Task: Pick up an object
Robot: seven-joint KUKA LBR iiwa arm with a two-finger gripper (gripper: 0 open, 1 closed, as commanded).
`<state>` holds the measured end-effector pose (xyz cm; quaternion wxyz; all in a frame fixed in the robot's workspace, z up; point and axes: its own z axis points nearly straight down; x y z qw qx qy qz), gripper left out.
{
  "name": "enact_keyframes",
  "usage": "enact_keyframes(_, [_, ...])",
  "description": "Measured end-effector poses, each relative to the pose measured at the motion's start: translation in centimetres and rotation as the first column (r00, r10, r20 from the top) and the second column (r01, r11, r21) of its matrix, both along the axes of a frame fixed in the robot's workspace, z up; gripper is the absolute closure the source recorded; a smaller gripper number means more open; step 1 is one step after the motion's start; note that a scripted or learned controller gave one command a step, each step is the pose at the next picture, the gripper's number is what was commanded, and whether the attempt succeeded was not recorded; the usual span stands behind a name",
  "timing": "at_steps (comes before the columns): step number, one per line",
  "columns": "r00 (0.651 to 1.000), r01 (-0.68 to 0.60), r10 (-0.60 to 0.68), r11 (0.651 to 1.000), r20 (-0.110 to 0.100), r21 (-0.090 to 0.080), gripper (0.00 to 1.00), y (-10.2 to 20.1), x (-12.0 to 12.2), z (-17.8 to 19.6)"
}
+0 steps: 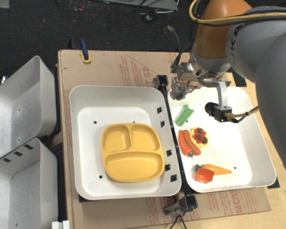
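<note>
Several toy foods lie in the right bin: a green piece, a pair of red sausages, a small yellow pizza piece with dark toppings, an orange carrot and a red piece next to it. My gripper hangs over the bin's far left corner, just above and behind the green piece. Nothing shows between its fingers.
The left bin holds a yellow divided plate. A black divider with clips runs between the two bins. My grey arm with its orange band covers the upper right. White bins stand off the bench at the left.
</note>
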<state>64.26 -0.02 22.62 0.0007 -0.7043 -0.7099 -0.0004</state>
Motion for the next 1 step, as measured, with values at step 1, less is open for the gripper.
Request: enact_keyframes(1, [1.0,-0.001,0.001,1.0,0.002,0.0,1.0,6.38,0.45,-0.29])
